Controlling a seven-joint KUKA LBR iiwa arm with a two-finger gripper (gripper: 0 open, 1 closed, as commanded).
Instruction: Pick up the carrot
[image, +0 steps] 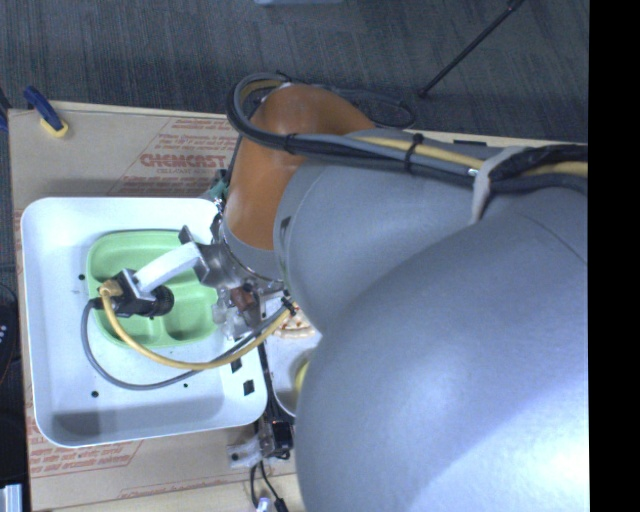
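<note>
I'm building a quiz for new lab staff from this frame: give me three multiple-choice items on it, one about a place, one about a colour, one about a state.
1. Where does the green tray lie?
A. In the left white bin
B. On the dark floor
C. On top of the arm

2. What colour is the band above the arm's wrist?
A. Blue
B. Orange
C. Pink

3. How does the arm stand?
A. Folded away off the bench
B. Reaching over the left bin
C. Lying flat on the floor

Answers:
A, the green tray sits inside the left bin.
B, the band is orange.
B, the gripper hangs at the tray's edge.

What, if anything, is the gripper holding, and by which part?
It cannot be told: the gripper sits over the green tray in the left bin, hidden by the arm.
</note>
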